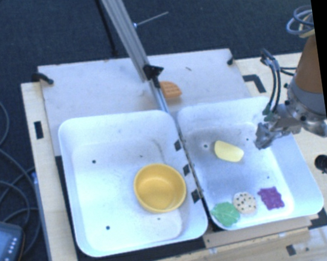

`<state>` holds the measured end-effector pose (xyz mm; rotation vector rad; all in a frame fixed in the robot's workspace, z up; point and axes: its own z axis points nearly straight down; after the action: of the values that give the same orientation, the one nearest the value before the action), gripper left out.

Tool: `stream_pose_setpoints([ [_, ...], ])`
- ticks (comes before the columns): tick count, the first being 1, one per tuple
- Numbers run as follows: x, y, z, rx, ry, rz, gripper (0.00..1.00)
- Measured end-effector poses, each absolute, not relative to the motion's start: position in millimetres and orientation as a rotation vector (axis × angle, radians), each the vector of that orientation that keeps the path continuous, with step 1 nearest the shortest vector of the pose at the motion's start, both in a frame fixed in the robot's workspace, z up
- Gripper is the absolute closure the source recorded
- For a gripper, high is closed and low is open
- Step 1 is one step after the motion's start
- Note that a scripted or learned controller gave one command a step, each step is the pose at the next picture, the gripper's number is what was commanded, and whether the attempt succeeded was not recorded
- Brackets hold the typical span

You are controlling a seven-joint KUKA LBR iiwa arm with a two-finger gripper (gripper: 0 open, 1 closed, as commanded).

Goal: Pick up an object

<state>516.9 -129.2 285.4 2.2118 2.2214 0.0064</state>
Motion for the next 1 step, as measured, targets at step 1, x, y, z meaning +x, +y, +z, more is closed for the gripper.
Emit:
stream_pose_setpoints([
  [1,516.3,-81.7,268.9,2.214,2.227,0.001,1.0],
])
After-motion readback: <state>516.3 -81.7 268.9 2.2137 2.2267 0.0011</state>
